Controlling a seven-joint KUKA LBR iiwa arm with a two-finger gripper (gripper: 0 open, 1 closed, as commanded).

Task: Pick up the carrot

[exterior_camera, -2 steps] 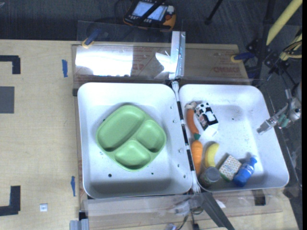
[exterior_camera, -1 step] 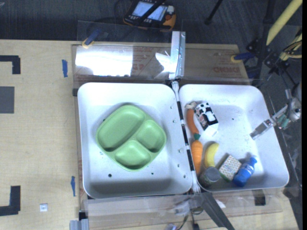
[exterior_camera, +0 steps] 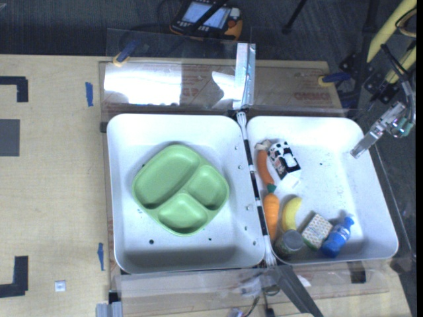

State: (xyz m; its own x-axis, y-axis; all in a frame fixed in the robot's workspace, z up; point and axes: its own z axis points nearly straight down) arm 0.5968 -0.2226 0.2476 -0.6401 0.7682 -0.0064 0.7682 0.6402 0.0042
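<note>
The carrot (exterior_camera: 271, 214) lies along the left wall of the right bin (exterior_camera: 370, 197), just beside a yellow lemon (exterior_camera: 290, 212). The gripper (exterior_camera: 362, 147) hangs at the bin's right rim, well apart; whether its fingers are spread cannot be told.

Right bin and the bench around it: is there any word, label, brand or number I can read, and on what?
No text can be read.
Black-and-white carton in the right bin: printed pattern, no legible words.
Small patterned box beside the blue bottle: print too small.
Red lettering on the clear panel behind the bins: too blurred.
Lit screen of the handheld pendant: too small.
</note>
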